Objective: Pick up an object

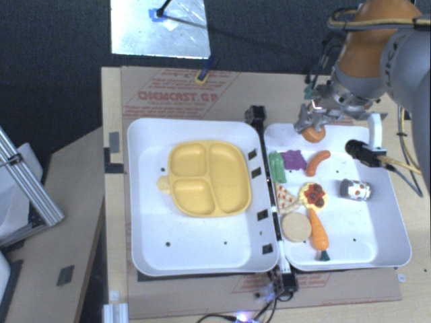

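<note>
Reaching in over the right bin [394,237], the arm [377,39] hung with its gripper [311,128] at the far edge, fingers pinching an orange ball [313,135]. Well left of them sat the left bin [145,247] with a yellow tray [202,177]. Below the fingers lay a carrot [318,229], a sausage [318,161] and a purple piece [293,159].

A yellow divided tray [204,178] lies in the left bin [145,247] (three compartments). Behind the bins, a shiny metal sheet [159,19] rests past the cardboard [182,94] covering the bench.
</note>
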Controlling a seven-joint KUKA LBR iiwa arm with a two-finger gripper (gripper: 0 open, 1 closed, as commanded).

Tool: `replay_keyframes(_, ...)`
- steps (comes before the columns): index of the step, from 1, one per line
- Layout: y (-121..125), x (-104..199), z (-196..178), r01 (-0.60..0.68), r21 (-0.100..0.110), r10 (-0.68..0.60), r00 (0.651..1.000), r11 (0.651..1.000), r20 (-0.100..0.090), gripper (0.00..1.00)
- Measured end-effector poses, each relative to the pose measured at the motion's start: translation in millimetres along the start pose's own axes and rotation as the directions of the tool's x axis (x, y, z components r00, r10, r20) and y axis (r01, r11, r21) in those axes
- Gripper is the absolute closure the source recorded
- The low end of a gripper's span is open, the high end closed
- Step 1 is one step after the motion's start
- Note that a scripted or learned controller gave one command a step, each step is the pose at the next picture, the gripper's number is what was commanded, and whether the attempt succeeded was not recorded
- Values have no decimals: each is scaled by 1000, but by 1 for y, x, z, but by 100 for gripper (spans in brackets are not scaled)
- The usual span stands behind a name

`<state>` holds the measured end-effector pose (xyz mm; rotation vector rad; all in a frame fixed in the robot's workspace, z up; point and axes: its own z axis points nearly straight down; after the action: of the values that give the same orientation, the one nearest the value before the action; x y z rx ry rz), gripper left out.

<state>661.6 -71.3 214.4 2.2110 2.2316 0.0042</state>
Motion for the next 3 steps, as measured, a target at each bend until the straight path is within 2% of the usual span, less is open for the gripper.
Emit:
replay_keyframes(1, 1, 45, -11, 0, -1, 0, 1000, 1000, 1, 100)
replay_keyframes(2, -8, 69, -1, -3, 2, 3, 1000, 1000, 1, 100)
replay_keyframes(3, -2, 66, -19, -3, -1, 3, 1000, 1000, 1, 100)
